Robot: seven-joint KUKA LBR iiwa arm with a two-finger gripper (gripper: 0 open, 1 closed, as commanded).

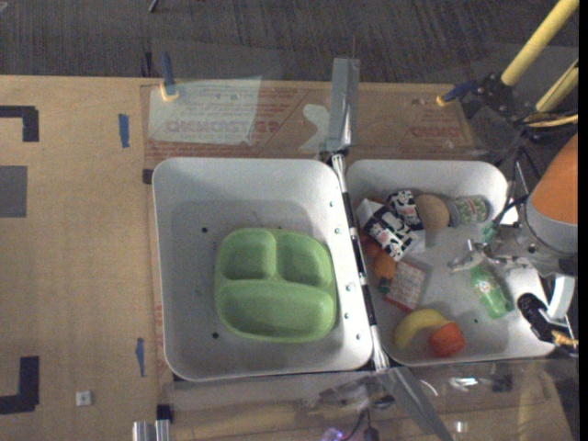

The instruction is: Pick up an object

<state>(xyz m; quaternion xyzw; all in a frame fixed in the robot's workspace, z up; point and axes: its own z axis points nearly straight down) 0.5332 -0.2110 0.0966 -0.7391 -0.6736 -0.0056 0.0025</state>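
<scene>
- The grey arm with its orange band point(562, 196) is cut off by the picture's right edge, so just a rounded part shows beside the right white plastic bin point(432, 171).
- The metal two-finger gripper point(485, 255) hangs over that bin's right half; its fingers blur into the clutter, and their spacing cannot be told.
- A small green translucent bottle point(491, 294) lies just below the gripper, partly covered by it; contact cannot be told.
- The red-and-white flat packet point(405, 286) left of the bottle carries print too small to read.
- The black-and-white patterned cartons point(393, 223) near the bin's upper left overlap, their edges unclear.
</scene>
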